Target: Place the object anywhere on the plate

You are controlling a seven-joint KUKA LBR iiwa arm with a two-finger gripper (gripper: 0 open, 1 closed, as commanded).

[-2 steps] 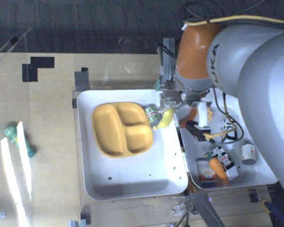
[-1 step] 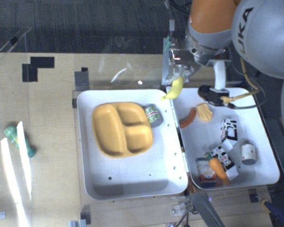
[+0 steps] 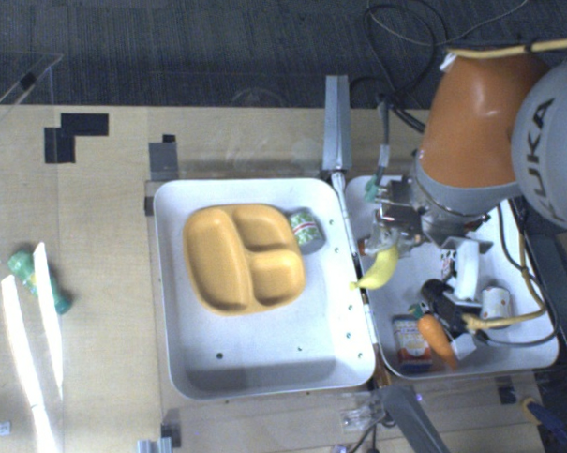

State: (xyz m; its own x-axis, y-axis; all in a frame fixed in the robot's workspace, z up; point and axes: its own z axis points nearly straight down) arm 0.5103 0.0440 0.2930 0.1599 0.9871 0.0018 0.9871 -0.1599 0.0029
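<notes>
Banana point(image 3: 379, 268) | pinched in gripper point(image 3: 389, 247) over right bin | risk: tip snags divider before yellow plate point(image 3: 244, 257)

Matt plastic plate point(image 3: 231, 270), glossy banana point(image 3: 379, 269)

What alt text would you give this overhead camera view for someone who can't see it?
A grey and orange robot arm reaches in from the right, its claw over a banana at the right bin's left edge. The left bin holds a yellow divided plate with a small can beside it.
</notes>
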